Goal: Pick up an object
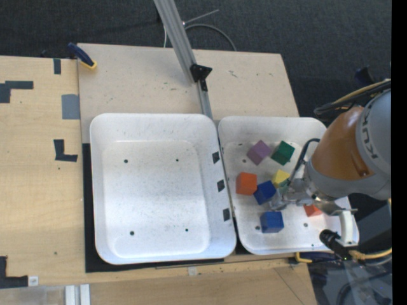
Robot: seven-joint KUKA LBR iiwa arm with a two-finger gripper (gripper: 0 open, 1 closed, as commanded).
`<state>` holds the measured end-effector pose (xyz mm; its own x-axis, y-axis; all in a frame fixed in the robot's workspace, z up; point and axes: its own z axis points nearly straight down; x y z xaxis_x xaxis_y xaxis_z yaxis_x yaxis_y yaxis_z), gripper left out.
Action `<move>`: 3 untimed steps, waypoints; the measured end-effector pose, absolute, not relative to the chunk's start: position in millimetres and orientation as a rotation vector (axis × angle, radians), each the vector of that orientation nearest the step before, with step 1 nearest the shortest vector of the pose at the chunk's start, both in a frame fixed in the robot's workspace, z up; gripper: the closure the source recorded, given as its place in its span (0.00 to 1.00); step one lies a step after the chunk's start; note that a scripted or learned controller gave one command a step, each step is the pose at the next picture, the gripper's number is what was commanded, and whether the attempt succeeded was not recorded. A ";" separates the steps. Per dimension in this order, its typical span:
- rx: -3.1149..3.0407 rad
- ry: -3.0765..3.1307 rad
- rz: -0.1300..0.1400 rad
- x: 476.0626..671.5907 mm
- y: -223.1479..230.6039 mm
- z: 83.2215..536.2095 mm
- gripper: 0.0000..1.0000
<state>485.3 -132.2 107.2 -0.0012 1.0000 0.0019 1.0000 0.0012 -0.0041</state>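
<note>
a grey kuka arm (356, 151) with an orange band leans in from the right over the right-hand bin (254, 127) of two shallow white bins set side by side on a bench, its gripper (287, 192) lowered among a loose cluster of small coloured blocks; whether the claw is open or closed cannot be told from this angle, since the wrist hides its tip. the candidates for pick-up all lie in the right bin: a purple block (258, 152) and a green block (283, 152) toward the far side, an orange block (247, 183) to the left, a yellow block (280, 177) and a dark blue block (264, 192) just beside the gripper, a second blue block (272, 222) nearer the front rim, and a small red block (312, 211) partly tucked under the arm. the gripper's position near the yellow and dark blue pair suggests one of them is the target, though nothing can be seen held. the left bin (152, 189) sits alongside, likely as the drop-off side. a slanted metal pole (181, 37) crosses above the bins, probably the camera's support. no brand marks, labels or readable writing can be made out on the blocks, bins or bench.
</note>
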 end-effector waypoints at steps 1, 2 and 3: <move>-2.221 -2.224 -0.002 486.7 -128.0 149.5 1.00; -2.223 -2.225 -0.002 488.9 -133.0 192.8 1.00; -2.223 -2.227 -0.004 490.3 -132.9 245.5 1.00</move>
